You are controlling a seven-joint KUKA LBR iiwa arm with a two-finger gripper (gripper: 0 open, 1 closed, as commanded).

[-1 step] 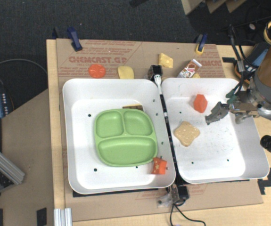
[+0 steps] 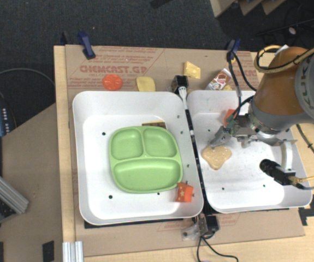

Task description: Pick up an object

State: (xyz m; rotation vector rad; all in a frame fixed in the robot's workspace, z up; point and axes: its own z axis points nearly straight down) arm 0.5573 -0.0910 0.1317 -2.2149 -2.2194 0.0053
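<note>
A: Camera view: where is the arm?
B: The grey two-finger gripper hangs low in the right white plastic bin, just above the pale tan toast-shaped toy.
A: Its grip?
B: I cannot tell.
A: The left white bin?
B: It holds a green three-compartment plastic plate and a small orange block.

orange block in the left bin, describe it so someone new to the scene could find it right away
Start at the left shallow white bin, which holds a light green divided plastic plate. Go to the plate's near right corner: the small orange plastic block sits just off it, close to the bin's right wall. It is the only small bright orange piece inside that bin; the round orange disc lies outside on the cardboard.
</note>
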